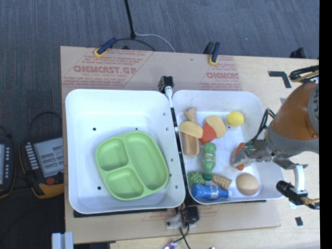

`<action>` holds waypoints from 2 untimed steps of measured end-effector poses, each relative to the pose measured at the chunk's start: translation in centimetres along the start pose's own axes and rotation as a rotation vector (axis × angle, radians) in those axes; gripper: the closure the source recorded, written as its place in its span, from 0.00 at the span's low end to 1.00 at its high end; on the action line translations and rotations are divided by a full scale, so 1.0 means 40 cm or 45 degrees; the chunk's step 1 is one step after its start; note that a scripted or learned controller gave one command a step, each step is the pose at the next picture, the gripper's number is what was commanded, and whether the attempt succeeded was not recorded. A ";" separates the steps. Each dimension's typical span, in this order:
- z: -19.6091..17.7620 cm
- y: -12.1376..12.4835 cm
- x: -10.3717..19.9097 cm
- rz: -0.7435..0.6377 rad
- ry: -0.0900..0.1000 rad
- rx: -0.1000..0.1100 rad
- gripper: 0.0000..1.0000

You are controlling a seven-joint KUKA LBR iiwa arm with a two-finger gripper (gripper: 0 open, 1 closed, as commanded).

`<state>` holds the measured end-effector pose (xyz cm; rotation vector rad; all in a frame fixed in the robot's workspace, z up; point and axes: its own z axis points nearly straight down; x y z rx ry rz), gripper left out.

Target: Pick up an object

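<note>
Glossy blue plastic bottle (209, 192), smooth tan egg (247, 183); tool (243, 157) grip state unclear.

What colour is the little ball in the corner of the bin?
Yellow: the ball shows best in the camera view.

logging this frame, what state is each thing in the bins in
green three-compartment plastic tray: lying flat in left white bin
green plastic bottle: lying down in right white bin
blue plastic bottle: lying on its side
yellow ball: resting apart near the far wall
tan egg-shaped toy: resting near the front wall
gripper: low inside right bin
</note>
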<state>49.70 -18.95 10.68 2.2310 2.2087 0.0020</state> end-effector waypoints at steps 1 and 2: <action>-0.056 0.244 0.108 0.205 0.000 0.003 1.00; -0.320 0.252 0.177 0.250 -0.002 0.002 1.00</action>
